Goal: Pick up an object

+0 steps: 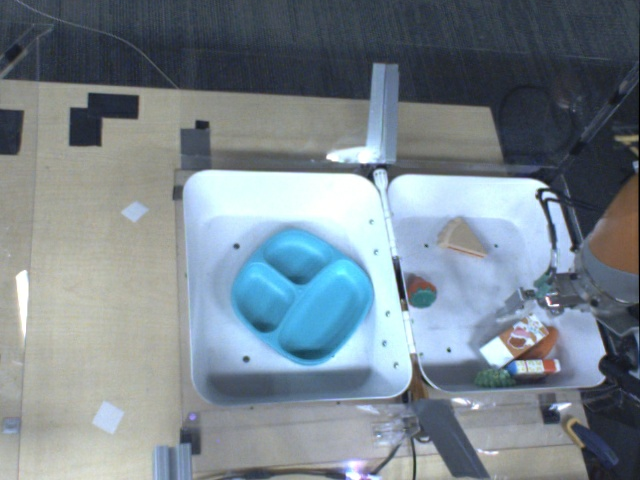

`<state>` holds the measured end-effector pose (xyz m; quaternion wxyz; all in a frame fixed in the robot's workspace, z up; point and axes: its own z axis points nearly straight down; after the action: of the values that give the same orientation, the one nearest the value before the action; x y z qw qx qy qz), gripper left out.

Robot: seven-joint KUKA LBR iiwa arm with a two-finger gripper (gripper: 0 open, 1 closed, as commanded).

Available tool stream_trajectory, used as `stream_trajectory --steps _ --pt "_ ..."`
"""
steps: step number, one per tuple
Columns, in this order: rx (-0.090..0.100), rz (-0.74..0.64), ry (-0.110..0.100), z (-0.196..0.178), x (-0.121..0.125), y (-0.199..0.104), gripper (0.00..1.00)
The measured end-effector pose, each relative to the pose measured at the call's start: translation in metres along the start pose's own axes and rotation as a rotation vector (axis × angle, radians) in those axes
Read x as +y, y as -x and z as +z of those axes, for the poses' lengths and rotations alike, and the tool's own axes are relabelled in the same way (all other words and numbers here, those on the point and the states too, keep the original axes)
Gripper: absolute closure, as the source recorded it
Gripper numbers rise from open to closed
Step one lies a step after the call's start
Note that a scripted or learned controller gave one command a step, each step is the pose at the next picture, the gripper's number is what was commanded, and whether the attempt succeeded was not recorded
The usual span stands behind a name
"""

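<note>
Crowding gripper (527,303), carton (518,340), green toy (493,377)

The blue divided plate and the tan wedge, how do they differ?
The blue divided plate is large and rounded, with three compartments; the tan wedge is small, flat-sided and triangular. The plate sits in the left bin, the wedge in the right bin. Both lie untouched, apart from other objects.

Light wood table (90,298) w/ black patches (100,116) sitting at its far-left corner. Two pale squares (134,210) lying toward left edge, one farther, one nearer. Metal post (384,113) standing upright at far edge, centre. Dark floor (300,18) showing beyond far edge.
</note>
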<state>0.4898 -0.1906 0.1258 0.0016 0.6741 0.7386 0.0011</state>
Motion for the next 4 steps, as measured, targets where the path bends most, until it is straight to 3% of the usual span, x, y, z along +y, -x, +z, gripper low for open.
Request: stream_trajectory --steps 1,2,3,4 --pt "-0.004 -0.12 0.006 0.037 0.001 -0.012 0.0" --pt "-0.015 -0.119 0.026 0.021 0.008 -0.01 1.0" --pt "-0.004 -0.066 0.008 0.036 0.055 0.0 1.0" --pt "-0.003 -0.065 0.008 0.037 0.054 0.0 0.0"
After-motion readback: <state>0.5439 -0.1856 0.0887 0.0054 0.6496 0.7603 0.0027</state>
